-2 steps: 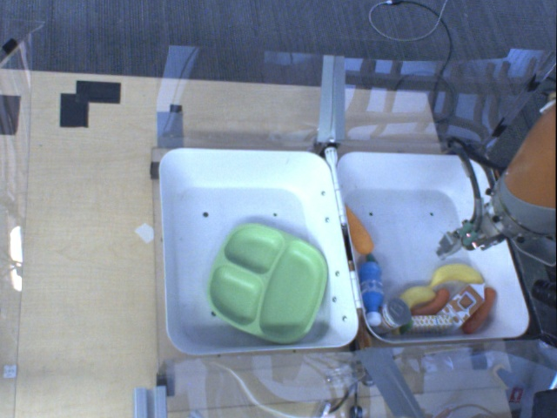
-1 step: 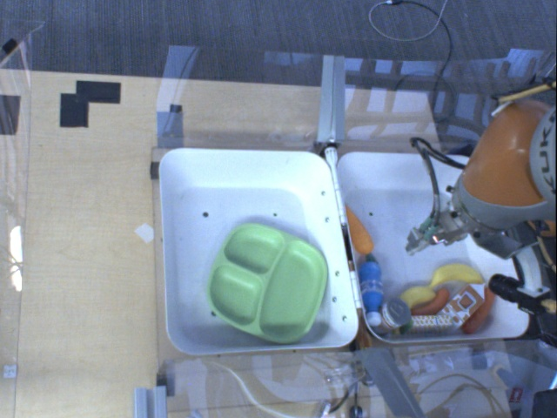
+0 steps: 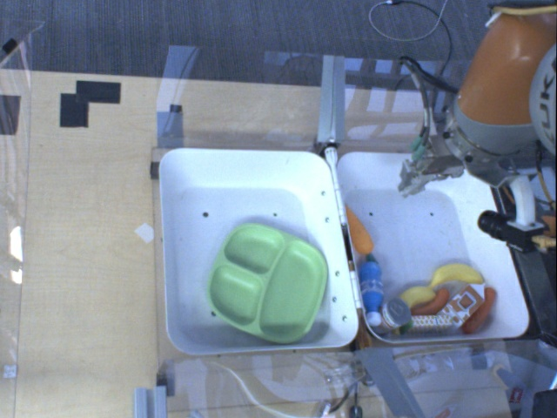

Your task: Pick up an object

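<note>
My gripper (image 3: 426,171) hangs over the far part of the right bin (image 3: 409,225), apart from all the objects. Along this bin's left wall lie an orange carrot (image 3: 358,231) and a blue bottle (image 3: 371,284). A small can (image 3: 396,314) stands at its near left corner. At the near right sit a yellow banana (image 3: 458,274), a reddish sausage (image 3: 433,303), a white and orange box (image 3: 464,301) and a red sausage (image 3: 481,310). A green divided plate (image 3: 268,281) rests in the left bin (image 3: 235,181).
A metal divider rail (image 3: 329,103) runs between the bins at the back. Cables (image 3: 409,20) loop above the right bin. Bare wooden bench (image 3: 78,233) stretches to the left, with black tape marks (image 3: 89,101).
</note>
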Controlling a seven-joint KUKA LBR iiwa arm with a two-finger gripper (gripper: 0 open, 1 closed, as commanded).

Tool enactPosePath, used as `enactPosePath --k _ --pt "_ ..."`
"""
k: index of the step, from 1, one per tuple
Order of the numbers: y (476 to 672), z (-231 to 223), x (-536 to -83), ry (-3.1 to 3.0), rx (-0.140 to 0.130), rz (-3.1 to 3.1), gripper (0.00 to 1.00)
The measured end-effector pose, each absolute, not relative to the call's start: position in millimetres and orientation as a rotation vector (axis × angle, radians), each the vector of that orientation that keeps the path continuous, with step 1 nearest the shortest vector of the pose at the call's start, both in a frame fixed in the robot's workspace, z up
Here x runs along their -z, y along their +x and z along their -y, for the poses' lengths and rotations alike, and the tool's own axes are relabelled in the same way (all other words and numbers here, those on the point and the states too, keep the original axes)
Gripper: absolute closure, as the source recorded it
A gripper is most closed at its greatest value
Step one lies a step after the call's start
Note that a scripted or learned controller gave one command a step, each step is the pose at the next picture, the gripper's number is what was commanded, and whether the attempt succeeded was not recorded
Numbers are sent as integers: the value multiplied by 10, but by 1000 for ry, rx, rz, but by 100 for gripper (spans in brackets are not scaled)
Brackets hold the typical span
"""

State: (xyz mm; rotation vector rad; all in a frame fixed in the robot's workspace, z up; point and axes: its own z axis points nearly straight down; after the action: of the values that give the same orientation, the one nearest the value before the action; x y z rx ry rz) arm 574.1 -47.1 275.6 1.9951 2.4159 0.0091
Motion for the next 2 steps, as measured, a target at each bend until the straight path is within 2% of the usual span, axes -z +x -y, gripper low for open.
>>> enactPosePath --k 1,2 --pt "5951 251 -3008 2268 -7 -2164 100" --pt "6393 151 -3342 2240 -9 -2193 100"
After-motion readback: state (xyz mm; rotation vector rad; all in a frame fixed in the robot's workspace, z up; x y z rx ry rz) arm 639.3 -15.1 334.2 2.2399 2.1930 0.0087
